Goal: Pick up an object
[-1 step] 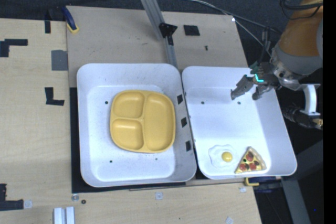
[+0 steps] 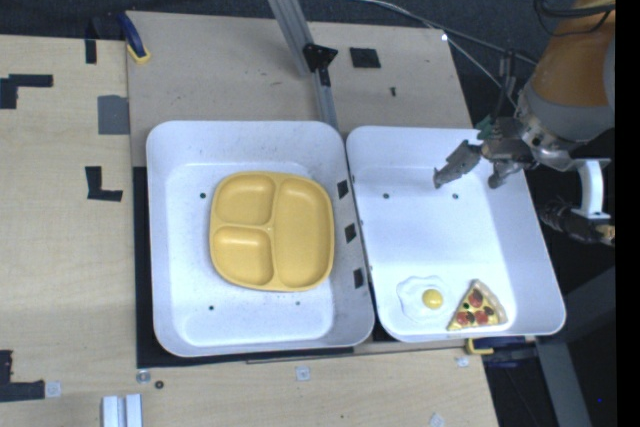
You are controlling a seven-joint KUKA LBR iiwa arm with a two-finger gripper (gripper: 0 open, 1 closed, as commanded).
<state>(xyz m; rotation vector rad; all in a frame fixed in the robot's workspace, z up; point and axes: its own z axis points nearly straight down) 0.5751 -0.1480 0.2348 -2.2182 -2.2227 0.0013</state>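
Observation:
A fried egg toy (image 2: 423, 297) and a pizza slice toy (image 2: 478, 306) lie side by side at the near edge of the right bin (image 2: 440, 225). A yellow divided plate (image 2: 271, 231) rests in the left bin (image 2: 180, 215). My gripper (image 2: 468, 169) hangs over the far right part of the right bin, well away from the egg and pizza. Its two dark fingers (image 2: 447, 170) are spread apart with nothing between them.
A slanted metal pole (image 2: 285, 5) runs down to a black clamp at the bench's far side. Cables trail across the dark floor behind. A yellow-blue tool (image 2: 133, 38) lies at the bench's far left corner. Black tape marks dot the wooden surface.

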